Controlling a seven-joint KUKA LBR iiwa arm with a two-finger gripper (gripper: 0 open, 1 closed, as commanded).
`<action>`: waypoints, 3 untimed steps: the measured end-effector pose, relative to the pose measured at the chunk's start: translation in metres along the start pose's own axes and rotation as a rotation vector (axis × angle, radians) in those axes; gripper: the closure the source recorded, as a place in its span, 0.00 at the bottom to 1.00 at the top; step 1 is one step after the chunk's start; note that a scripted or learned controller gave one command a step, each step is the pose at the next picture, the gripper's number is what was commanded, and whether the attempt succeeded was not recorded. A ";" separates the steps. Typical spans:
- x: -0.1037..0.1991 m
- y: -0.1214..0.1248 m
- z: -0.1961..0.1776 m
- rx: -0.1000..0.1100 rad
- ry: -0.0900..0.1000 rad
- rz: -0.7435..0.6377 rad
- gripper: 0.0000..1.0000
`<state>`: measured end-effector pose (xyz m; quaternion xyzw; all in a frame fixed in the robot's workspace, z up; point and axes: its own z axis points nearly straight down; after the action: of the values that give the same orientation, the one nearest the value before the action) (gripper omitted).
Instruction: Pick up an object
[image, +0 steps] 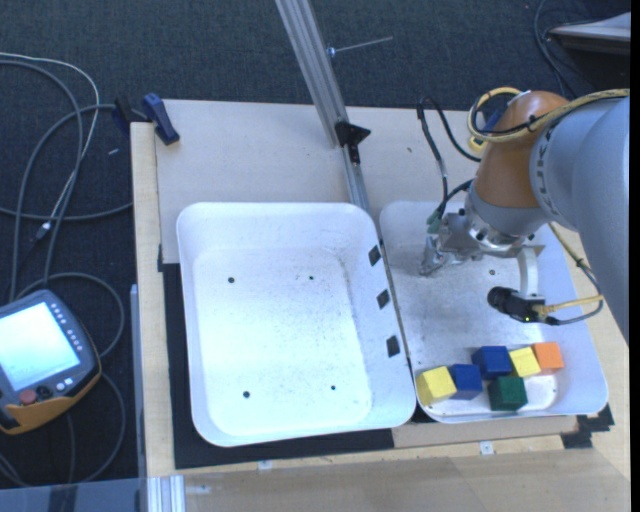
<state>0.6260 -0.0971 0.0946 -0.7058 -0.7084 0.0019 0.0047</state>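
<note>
— Camera view first: where is the arm (560, 150)?

— It comes in from the right, grey with an orange band (515, 150), and bends down over the right bin (400, 240). Its pincer (437, 262) hangs over the far part of that bin, near the bin's left wall.

— Is the pincer wide or narrow?

— I cannot tell; it is small and seen from above. Nothing shows between its tips.

— And the things to pick?

— A cluster of blocks lies at the near end of the right bin, well apart from the pincer. A yellow block (436, 384) sits nearest the bin's left wall, with a blue block (466, 379) touching it. Further right is a second blue block (492, 360), then a smaller yellow block (524, 361) and an orange block (548, 354) toward the bin's right wall. A green block (507, 392) lies just in front of the second blue one, with a white block (541, 390) beside it, hard to make out against the bin.

— What else relative to that bin?

— A black cable connector (510, 300) with a yellow lead hangs over its middle, between pincer and blocks. The left bin (190, 240) lies touching it, three black clips (383, 297) along the shared edge. Both rest on the pale worktop (250, 150). A metal pole (315, 70) rises behind them, and far left of the bins, off the worktop, a teach pendant (40, 360) lies on the dark floor (80, 130) among cables.
</note>
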 end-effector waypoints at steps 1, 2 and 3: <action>0.043 -0.010 -0.110 -0.019 -0.003 -0.001 1.00; 0.094 0.039 -0.105 -0.014 -0.002 -0.003 1.00; 0.090 0.038 -0.117 -0.014 -0.005 0.001 1.00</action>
<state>0.6648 -0.0071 0.2119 -0.7061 -0.7081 -0.0014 -0.0021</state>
